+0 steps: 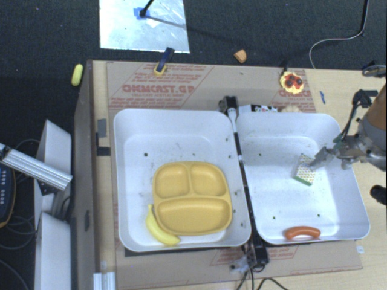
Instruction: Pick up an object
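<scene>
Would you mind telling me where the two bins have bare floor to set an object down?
Left bin: the far strip behind the yellow tray is bare; its near half is crowded by tray and banana. Right bin: bare between the sponge and the orange sausage; the gripper crowds the sponge.

Dark speckled carpet (48, 23) fills the upper part of the frame and the left side; a shiny silver sheet (144, 16) lies on it at upper centre; the tan bench top (208, 80) with red lettering spans the middle; a white cable (338, 38) loops at upper right; pale metal framing (36, 168) sits at lower left
</scene>
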Robot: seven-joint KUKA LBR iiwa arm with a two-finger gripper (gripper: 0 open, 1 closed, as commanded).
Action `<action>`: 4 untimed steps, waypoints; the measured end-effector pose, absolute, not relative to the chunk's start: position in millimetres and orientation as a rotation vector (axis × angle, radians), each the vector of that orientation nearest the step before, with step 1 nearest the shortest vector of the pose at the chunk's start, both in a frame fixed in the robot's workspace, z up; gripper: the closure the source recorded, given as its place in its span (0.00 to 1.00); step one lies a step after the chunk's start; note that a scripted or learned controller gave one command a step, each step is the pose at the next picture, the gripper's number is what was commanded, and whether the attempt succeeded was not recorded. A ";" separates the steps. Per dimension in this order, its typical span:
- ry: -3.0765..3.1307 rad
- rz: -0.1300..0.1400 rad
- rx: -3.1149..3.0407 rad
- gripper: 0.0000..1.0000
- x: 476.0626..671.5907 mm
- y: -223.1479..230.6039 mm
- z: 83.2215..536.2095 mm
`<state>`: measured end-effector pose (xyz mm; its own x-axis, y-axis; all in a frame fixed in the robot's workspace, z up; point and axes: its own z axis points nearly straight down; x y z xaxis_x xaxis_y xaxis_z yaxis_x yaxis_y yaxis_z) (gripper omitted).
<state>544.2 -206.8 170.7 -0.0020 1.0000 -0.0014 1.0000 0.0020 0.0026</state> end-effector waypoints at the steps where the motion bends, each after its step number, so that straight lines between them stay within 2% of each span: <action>1: 2.225 0.002 2.215 0.00 625.0 -205.9 155.8; 2: 2.223 0.001 2.218 0.00 578.4 -206.6 142.7; 3: 2.222 0.001 2.218 0.00 578.1 -206.2 118.3; 4: 2.221 0.001 2.219 0.00 558.4 -206.6 125.0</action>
